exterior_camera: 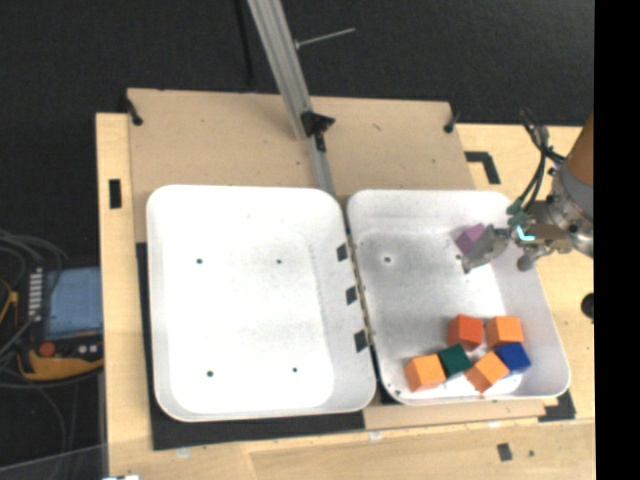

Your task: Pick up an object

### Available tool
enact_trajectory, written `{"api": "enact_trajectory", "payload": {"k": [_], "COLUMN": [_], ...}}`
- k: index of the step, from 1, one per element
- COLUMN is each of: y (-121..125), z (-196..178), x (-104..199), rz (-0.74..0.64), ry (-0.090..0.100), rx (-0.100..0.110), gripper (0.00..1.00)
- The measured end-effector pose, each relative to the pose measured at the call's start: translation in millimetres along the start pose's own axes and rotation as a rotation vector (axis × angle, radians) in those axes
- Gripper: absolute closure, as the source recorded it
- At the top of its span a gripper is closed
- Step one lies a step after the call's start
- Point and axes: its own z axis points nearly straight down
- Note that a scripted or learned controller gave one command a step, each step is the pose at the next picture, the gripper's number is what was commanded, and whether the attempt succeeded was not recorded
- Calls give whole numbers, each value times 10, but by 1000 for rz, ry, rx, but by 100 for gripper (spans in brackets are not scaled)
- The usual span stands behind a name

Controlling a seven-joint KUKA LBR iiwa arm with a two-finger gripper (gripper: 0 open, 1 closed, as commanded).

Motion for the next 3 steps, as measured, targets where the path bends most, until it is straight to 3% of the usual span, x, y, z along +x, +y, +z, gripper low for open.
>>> {"api": "enact_trajectory", "payload": {"k": [1, 3], "y": [6, 108], "z": [-16, 872], "x": [-1, -44], "rz": [2, 6], "ry": [-1, -3], "rx": [-4, 2], "gripper": [0, 0]}}
